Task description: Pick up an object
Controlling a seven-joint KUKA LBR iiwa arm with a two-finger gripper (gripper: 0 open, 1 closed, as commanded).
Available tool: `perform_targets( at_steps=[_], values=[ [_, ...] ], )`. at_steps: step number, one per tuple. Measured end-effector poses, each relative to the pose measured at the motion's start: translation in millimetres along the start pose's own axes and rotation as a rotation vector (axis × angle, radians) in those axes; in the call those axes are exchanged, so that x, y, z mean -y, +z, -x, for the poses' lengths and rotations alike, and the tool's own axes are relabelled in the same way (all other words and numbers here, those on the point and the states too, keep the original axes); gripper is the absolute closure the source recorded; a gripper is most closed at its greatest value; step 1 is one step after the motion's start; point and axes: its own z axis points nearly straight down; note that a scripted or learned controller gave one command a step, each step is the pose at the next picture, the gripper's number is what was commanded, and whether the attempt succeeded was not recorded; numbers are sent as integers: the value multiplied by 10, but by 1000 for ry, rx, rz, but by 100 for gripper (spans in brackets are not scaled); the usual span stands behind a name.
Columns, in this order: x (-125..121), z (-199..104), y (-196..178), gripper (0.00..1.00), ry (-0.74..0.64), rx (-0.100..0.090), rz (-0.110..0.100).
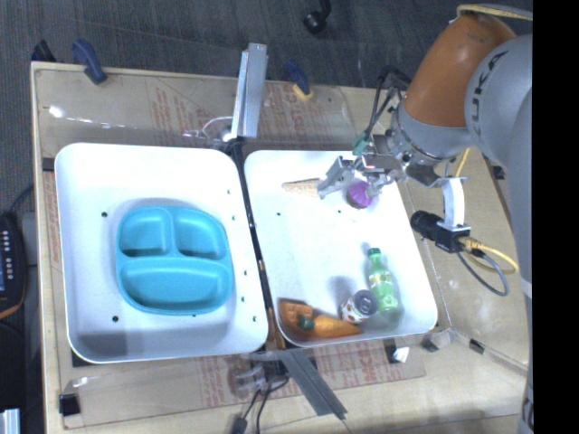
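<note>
Your pincer (348,181) hangs at twelve o'clock in the right bin (298,242), fingers spread, beside a purple object (361,195).

Robotics lab, not a home or kitchen. Wooden bench (136,98) with blue clamps (88,61) along its far edge, two white bins (81,165) held side by side with a metal rail (248,89) at their join. Grey-and-orange industrial arm (470,61) reaches in, loose cables (488,260) trailing on the bench. Dark carpet floor (163,7) behind, with a chair caster (314,21) (office-type base). Bin contents are toy-like props.
</note>
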Motion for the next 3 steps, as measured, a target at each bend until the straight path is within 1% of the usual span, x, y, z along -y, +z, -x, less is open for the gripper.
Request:
perform_targets(
  at_steps=[1, 2, 3],
  values=[
    [346, 484, 940, 0, 1, 1, 0],
    [1010, 470, 1523, 0, -1, 0, 3],
    [993, 468, 1420, 100, -7, 2, 5]
  ],
)
